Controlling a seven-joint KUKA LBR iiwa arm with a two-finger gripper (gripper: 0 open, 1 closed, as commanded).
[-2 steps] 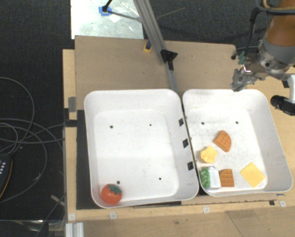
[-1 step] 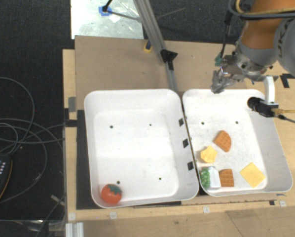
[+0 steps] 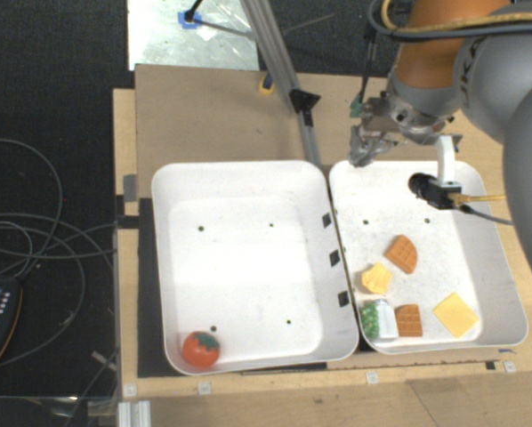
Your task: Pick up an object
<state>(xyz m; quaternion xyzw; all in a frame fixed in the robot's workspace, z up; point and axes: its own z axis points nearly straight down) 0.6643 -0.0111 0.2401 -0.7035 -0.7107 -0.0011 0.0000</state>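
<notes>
My gripper (image 3: 362,154) hangs over the far left corner of the right bin (image 3: 426,205), with nothing visible between its fingers. Well below it in that bin lie an orange waffle piece (image 3: 402,253), a small yellow piece (image 3: 376,279), a brown waffle piece (image 3: 408,320), a green and white item (image 3: 374,319) and a yellow cheese slice (image 3: 455,314). A red tomato (image 3: 200,350) rests in the near left corner of the left bin (image 3: 239,265).
A slanted metal pole (image 3: 279,56) runs from the top to the gap between the bins. A black fitting with a yellow cable (image 3: 437,190) sits over the right bin's far side. Cables lie on the floor at the left.
</notes>
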